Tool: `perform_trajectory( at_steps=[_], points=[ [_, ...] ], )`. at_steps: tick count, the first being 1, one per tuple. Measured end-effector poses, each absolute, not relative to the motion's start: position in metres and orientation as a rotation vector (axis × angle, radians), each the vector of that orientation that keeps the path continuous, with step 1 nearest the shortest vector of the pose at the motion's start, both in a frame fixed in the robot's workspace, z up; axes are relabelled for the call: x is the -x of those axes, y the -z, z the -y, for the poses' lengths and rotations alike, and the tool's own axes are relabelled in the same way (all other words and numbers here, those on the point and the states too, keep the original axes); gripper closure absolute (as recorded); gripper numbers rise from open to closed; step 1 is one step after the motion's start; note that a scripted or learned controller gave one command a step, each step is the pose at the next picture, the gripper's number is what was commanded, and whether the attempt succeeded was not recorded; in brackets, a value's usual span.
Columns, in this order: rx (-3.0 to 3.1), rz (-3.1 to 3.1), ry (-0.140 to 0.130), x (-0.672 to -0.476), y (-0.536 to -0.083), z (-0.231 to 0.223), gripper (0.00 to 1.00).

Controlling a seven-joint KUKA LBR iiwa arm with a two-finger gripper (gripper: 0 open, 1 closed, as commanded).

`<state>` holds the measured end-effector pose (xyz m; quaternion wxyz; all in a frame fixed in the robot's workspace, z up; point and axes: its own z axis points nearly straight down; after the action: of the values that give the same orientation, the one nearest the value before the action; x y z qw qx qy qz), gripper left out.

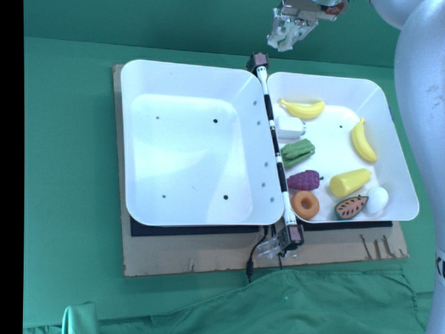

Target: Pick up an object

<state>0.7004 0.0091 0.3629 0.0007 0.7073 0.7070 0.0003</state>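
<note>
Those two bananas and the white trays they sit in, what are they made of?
The two bananas look like moulded plastic toys: uniform bright yellow, smooth, slightly glossy, no bruising. The bins seem thin formed plastic, judging by rounded corners and soft sheen. Under them lies what appears to be brown cardboard, matte with rough edges.

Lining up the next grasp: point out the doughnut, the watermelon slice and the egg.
doughnut (pixel 305 205), camera view, on its ring.
watermelon slice (pixel 351 207), camera view, on its red face.
egg (pixel 377 200), camera view, on its shell's middle.
</note>
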Motion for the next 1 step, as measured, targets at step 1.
perform_trajectory(
  at_steps=[1],
  points=[
    [-2.22, -2.221, -0.001, -0.7002, -0.3548, -0.0499, 1.0]
  ],
)
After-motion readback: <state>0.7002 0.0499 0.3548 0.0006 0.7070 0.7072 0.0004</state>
